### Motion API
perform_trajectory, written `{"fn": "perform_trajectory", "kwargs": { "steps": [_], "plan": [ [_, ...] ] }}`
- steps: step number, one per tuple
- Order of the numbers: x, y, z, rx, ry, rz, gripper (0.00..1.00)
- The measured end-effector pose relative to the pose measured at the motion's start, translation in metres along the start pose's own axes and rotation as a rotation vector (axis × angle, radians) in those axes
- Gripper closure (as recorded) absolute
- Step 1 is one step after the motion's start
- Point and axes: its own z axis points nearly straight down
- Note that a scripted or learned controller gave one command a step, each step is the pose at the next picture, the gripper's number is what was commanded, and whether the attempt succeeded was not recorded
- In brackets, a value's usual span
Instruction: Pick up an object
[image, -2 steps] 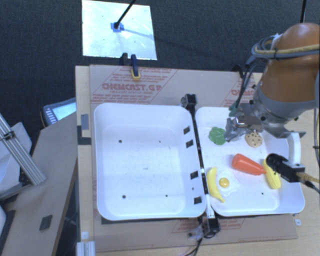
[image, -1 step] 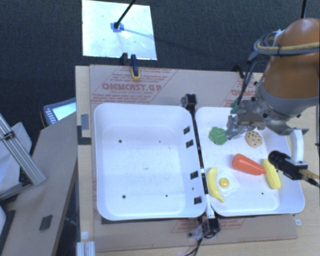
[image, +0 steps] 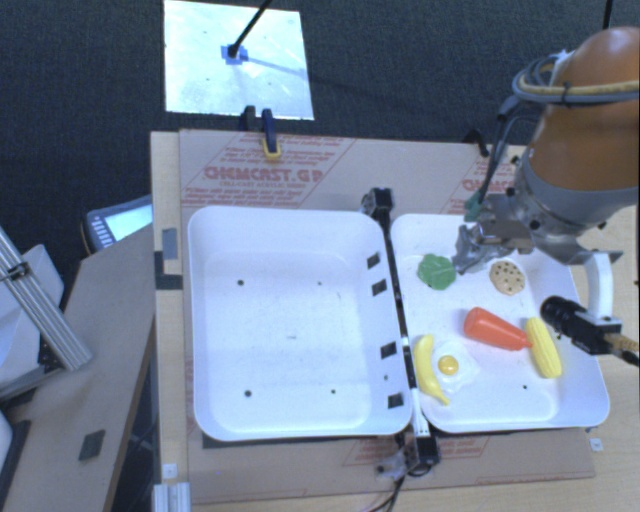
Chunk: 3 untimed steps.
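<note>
claw (image: 468, 255) jaw state: cannot tell | green leaf (image: 436, 271) just left-below | descend centred, close gently

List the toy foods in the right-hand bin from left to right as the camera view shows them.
Banana → green leafy piece → fried egg → carrot → cookie → corn cob.
</note>
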Motion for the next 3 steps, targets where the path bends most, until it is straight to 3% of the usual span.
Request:
{"fn": "perform_trajectory", "kwargs": {
  "steps": [3],
  "plan": [
    [0.001, 0.003, -0.032, -0.008, 0.001, -0.018, 1.00]
  ]
}}
